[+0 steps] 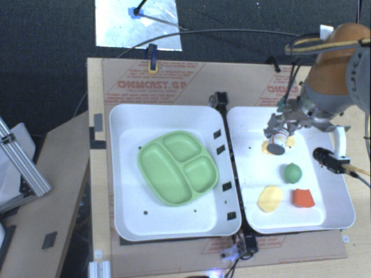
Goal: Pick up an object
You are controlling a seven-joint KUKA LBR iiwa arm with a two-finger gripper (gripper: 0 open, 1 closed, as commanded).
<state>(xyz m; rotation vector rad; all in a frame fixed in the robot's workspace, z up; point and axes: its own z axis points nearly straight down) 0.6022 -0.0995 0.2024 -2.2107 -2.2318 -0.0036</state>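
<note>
In the right bin (250,213) lie a green ball (292,172), a pale yellow lump (269,198) and an orange-red block (302,198). A small yellow piece (268,148) lies further back, partly under the gripper. My gripper (278,139) hangs low over the back part of this bin, right above that yellow piece, with the grey and orange arm (336,68) reaching in from the right. The gripper body hides what lies directly beneath its tips.
The left bin (124,155) holds a green three-compartment plate (177,167). A black clamp bar (229,161) runs between the bins. Cables and a black fitting (327,158) hang at the right bin's right rim. Cardboard (174,83) lies behind the bins.
</note>
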